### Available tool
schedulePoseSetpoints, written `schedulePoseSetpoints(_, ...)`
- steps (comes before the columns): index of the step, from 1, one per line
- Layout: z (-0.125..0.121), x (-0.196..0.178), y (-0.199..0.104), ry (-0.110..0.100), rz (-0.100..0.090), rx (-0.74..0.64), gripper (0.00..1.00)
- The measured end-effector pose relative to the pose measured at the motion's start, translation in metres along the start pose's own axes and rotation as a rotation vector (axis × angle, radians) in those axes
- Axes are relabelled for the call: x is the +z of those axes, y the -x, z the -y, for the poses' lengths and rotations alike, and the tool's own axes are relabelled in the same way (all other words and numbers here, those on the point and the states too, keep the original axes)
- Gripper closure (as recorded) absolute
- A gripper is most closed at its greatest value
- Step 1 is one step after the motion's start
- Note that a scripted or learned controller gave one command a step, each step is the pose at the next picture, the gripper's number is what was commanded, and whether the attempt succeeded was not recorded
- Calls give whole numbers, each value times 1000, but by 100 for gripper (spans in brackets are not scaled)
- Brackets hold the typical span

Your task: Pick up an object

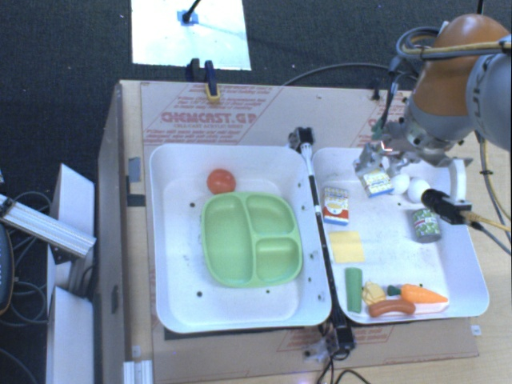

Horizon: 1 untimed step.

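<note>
The bench (240, 110) carries the left bin (172, 214) and the right bin (464, 270) side by side, and the grey and orange arm (452, 70) reaches over the far end of the right bin. A green divided tray (248, 238) lies in the left bin with a red ball (222, 181) just beyond it. The gripper (374, 160) sits low at the far left corner of the right bin, right above a small packet (376, 182). Whether it is open or closed cannot be told, nor whether it touches the packet. The packet is white with blue and yellow print. It lies tilted, its long axis seeming to run from far left to near right, though it is too small to be sure. Just to its right are two white eggs (400, 184). Nearer the camera lie a small carton (336, 204), a yellow slice (346, 246), a grey can (426, 225) and a carrot (422, 295).
</note>
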State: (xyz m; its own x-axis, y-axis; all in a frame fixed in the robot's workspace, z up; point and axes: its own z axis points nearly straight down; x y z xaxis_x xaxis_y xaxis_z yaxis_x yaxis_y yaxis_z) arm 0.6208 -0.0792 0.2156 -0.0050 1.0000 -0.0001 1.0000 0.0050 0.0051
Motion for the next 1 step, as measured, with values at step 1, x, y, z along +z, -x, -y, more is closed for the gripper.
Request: schedulePoseSetpoints(1,51,-52,-17,-3,-1,-1,100)
